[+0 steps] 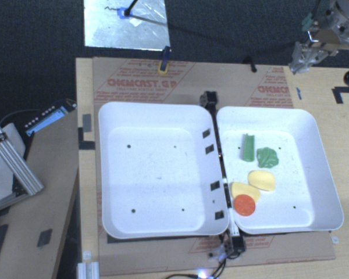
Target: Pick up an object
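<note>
At the left of the bench sits the left bin (pixel 157 167), bare white plastic with only a few small dark specks on its floor, so nothing there invites a pick. Across the black clips of the divider, the right bin (pixel 314 173) holds every candidate: a green stick (pixel 248 147) standing lengthwise, a ruffled green piece (pixel 267 157) just beside it, a pale yellow lump (pixel 262 180) below those, then a flat yellow wedge (pixel 242 189) touching a red disc (pixel 244 205) near the bin's front-left corner.

Far up at the right, well apart from all of them, the gripper (pixel 299 60) hangs over the bare cardboard beyond the bin's rear rim; whether it is ready to take something or already closed I cannot tell at this size.

The risks, as I judge them, come from crowding and flatness. A descent on the wedge or the disc (they overlap at the edges) could pinch both or push one under the other. Low, rounded items may slip out of a closing grasp. Anything near the divider leaves little room, so a slightly misplaced descent could strike the bin wall.
</note>
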Robot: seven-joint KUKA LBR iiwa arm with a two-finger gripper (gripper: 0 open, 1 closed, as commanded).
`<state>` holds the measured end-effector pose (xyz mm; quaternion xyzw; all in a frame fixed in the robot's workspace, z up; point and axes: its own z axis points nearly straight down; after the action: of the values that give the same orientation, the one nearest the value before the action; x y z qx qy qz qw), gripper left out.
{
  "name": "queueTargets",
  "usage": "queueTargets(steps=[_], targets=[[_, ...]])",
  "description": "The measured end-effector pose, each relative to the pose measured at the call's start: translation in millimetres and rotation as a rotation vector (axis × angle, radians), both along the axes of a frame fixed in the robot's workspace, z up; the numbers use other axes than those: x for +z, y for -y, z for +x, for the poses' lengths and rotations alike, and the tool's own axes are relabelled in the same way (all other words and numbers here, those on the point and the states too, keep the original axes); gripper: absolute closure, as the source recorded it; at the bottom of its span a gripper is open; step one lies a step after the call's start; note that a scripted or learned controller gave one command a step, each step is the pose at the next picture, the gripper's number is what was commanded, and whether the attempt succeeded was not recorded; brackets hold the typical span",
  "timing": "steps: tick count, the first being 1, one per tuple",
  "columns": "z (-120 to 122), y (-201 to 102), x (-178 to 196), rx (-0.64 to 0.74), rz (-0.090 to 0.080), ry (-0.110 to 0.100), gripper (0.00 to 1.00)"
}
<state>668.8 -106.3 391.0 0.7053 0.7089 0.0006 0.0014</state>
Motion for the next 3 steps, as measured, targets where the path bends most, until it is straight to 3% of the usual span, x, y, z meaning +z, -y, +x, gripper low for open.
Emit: queueTargets(steps=[3], targets=[[0, -54, -18, 0.001, 0.001, 0.0, 1.0]])
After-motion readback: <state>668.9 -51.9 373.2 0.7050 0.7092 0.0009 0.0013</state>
